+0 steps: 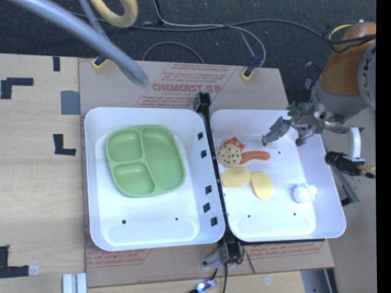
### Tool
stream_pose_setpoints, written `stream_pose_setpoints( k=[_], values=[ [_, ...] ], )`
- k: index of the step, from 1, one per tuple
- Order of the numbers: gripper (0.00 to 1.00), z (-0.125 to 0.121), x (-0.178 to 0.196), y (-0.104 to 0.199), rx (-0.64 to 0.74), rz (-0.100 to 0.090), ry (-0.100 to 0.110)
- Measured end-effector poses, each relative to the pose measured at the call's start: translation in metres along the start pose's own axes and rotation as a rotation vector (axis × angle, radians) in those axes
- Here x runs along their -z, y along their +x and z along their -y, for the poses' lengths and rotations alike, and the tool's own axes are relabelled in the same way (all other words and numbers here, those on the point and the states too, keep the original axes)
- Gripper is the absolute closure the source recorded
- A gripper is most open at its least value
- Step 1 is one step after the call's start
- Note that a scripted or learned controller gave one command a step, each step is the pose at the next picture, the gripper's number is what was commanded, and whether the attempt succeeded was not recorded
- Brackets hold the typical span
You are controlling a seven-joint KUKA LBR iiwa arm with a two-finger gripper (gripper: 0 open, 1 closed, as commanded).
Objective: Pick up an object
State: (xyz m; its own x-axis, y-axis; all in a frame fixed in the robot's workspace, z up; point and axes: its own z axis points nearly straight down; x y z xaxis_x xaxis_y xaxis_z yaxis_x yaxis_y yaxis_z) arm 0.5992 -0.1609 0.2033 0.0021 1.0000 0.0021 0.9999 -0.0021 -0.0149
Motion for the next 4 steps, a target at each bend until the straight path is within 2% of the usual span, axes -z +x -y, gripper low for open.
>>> stream_pose_setpoints(
  k=[1, 2, 3, 4],
  values=[
    [0.00, -0.003, 0.008, 0.000, 0.003, 0.002, -0.013],
    [0.00, -0.003, -0.057, -0.002, 0.003, 0.002, -0.007],
    [0.00, -0.008, -0.102, 0.000, 0.003, 0.003, -0.011],
    [0.00, -0.014, -0.111, 0.001, 0.003, 0.002, -0.030]
  ],
)
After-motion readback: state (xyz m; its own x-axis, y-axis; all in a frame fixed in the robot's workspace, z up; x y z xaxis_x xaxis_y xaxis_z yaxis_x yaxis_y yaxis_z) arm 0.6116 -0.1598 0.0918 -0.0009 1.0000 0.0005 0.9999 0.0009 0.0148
